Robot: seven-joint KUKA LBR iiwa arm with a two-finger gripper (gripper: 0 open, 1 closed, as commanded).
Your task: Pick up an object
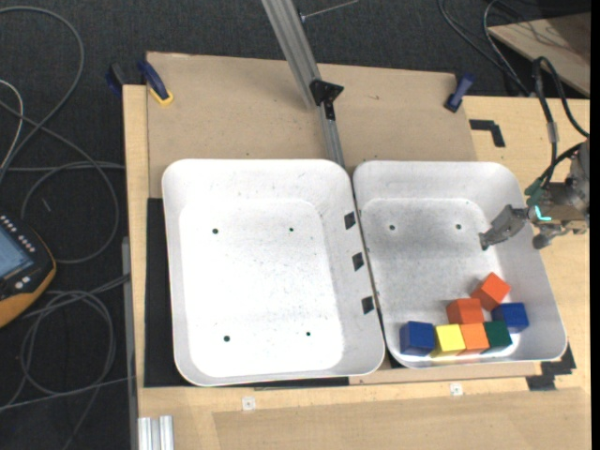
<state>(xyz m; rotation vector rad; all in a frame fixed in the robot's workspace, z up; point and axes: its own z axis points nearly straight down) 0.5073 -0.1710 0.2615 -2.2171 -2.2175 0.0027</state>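
Near edge first: blocks bunched in right bin (441, 195) at its 5 o'clock corner — blue cube (418, 336), yellow cube (450, 338), orange cube (474, 336), green cube (498, 334) in a touching row along the front wall, w/ red-orange cube (464, 310), tilted orange block (491, 290) & small blue cube (512, 316) just behind. Farther back, at bin's 3 o'clock rim: end effector (523, 228) spread open, grasping nothing, above the blocks' level & well apart from them. Best bet, judging by layout: go for tilted orange block, most exposed at the cluster's far side, approach from above w/ fingers squared to two free faces, avoid wall-hugging row where a finger prob can't fit btw cube & wall.
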